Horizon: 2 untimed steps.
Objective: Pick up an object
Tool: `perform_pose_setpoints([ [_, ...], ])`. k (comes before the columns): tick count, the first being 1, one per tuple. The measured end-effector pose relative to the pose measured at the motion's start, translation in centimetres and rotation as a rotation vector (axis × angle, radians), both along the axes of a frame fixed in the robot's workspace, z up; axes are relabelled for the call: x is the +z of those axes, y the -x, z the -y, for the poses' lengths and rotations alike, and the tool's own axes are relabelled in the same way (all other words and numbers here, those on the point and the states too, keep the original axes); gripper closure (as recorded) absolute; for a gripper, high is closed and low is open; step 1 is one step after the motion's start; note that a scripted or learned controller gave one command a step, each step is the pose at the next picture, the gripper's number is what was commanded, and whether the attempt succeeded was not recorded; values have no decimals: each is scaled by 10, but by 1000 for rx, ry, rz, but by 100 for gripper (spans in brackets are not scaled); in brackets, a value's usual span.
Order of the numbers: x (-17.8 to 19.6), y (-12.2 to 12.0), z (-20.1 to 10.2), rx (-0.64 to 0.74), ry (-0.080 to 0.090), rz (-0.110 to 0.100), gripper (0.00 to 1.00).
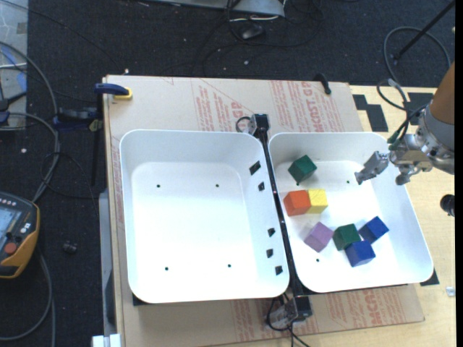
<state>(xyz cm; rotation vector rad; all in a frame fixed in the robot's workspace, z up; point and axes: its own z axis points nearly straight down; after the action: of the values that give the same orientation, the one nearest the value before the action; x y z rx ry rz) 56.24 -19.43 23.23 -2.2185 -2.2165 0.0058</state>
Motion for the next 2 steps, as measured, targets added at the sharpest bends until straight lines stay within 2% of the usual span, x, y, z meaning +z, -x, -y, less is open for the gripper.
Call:
perform_pose_setpoints([
  [1,3,-1,0,1,1,7,0],
  [2,-41,2,-6,1,0,3,0],
])
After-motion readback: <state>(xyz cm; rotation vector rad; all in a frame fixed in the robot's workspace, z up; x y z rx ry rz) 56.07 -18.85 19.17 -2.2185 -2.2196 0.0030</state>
